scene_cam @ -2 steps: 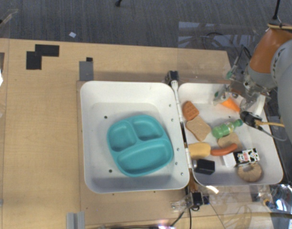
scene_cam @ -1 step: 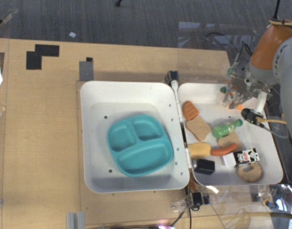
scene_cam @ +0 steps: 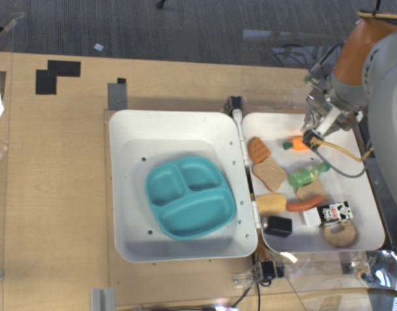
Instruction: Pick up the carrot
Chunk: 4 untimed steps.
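Observation:
The carrot (scene_cam: 294,145), small and orange with a green stub at its left end, lies in the upper part of the right bin (scene_cam: 373,222). Its right end is hidden under the robot's hardware. My gripper (scene_cam: 317,123) hangs low over the bin, just up and to the right of the carrot and very close to it. Nothing can be seen held in it. The grey arm with its orange band reaches in from the upper right.
Below the carrot the right bin holds a brown pastry (scene_cam: 258,149), a toast slice (scene_cam: 271,173), a green bottle (scene_cam: 308,173), a red sausage (scene_cam: 304,205), a yellow block (scene_cam: 271,203), a black block (scene_cam: 278,225) and a cow-print carton (scene_cam: 333,212). A teal divided plate (scene_cam: 190,196) sits in the left bin.

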Available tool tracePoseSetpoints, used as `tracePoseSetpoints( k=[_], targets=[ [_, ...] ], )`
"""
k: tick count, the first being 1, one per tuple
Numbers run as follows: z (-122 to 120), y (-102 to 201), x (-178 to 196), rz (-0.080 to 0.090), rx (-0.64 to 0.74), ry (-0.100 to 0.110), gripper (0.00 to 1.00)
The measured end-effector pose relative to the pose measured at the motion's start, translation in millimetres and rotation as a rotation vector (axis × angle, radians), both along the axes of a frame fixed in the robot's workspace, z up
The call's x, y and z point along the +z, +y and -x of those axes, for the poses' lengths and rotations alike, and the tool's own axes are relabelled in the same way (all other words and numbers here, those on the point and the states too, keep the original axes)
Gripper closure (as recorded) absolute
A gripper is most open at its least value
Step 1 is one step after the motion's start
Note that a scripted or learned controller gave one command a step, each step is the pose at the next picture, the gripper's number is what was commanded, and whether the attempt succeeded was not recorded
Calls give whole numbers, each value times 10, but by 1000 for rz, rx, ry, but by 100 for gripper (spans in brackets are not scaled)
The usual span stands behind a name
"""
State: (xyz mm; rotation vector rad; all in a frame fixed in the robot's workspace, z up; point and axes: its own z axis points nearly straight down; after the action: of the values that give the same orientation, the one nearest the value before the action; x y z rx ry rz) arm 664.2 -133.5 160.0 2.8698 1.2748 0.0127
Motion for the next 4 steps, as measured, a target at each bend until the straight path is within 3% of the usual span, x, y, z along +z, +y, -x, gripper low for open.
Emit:
tracePoseSetpoints(
  k=[1, 2, 3, 4],
  targets=[
    [14, -26, -18, 2, -2, 4, 0],
    [214, 97, -732, 4, 132, 0, 0],
    [185, 115, -603, 3, 135, -7, 100],
    [-78, -331, 939, 16, 657, -7, 100]
  ],
)
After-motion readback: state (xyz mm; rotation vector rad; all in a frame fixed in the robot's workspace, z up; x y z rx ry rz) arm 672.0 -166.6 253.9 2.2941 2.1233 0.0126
